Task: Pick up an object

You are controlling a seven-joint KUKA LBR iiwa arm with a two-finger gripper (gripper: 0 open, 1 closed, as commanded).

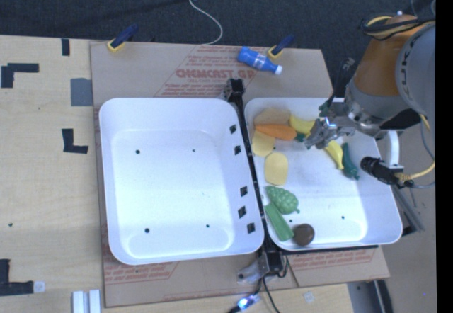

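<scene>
The claw (320, 136) hangs low over the right bin (354, 234), near that bin's far edge, and from this angle it's impossible to tell how it is set. Just beside it, towards the bin's far left corner, lies an orange carrot (275, 132), with a pale yellow piece (272, 117) behind it and another yellow piece (300, 124) right next to the claw. On the claw's other side, a yellow banana with a green tip (340, 158) lies near the bin's right wall. Along the left wall sit two more yellow pieces (276, 167), then a green bumpy fruit (283, 199), a green cucumber (278, 221) and a brown round thing (304, 234) near the front edge. The left bin (113, 163) sits alongside. Behind both bins, on the table's cardboard sheet (141, 71), lies a blue bottle (257, 60).
</scene>
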